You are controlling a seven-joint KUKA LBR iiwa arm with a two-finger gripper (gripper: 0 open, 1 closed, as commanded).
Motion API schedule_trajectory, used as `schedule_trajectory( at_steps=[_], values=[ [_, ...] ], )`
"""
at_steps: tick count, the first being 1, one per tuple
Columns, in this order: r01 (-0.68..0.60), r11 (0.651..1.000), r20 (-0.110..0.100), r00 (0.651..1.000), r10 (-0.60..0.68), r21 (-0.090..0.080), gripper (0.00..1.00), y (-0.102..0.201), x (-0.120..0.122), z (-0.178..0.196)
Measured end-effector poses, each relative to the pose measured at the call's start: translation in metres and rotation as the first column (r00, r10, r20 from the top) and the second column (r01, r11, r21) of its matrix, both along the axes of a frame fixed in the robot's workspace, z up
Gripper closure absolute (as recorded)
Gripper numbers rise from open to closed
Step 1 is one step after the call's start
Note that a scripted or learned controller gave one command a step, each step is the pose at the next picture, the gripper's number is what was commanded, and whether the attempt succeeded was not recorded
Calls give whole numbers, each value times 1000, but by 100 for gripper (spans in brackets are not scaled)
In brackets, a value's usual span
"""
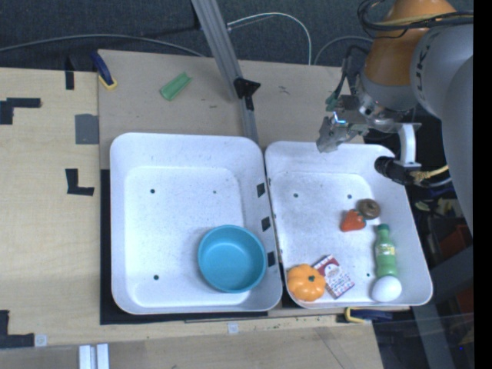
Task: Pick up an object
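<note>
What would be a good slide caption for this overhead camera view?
Grey arm's gripper hovers over the right white bin's far edge; a round blue bowl sits in the left white bin.

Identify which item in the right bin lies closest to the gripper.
The brown ring-shaped piece, touching the red object; the others lie farther from the gripper.

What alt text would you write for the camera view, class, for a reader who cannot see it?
A grey robot arm's gripper hovers over the far rim of the right white bin, which holds an orange pumpkin, green bottle and white egg. The left bin holds a blue bowl.
</note>
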State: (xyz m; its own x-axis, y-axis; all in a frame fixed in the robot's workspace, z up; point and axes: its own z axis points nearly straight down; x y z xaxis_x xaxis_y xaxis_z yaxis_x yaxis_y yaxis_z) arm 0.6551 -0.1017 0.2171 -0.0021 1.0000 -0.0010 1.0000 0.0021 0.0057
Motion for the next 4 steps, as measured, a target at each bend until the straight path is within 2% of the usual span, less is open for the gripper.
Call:
schedule_trajectory(
  at_steps=[1, 3, 4],
  values=[
    [0, 1000, 0, 1000, 0, 0, 100, 0, 1, 54],
    [-4, 1000, -10, 1000, 4, 2, 100, 107, -31, 16],
    [-4, 1000, -9, 1000, 4, 2, 100, 152, -55, 17]
  ],
)
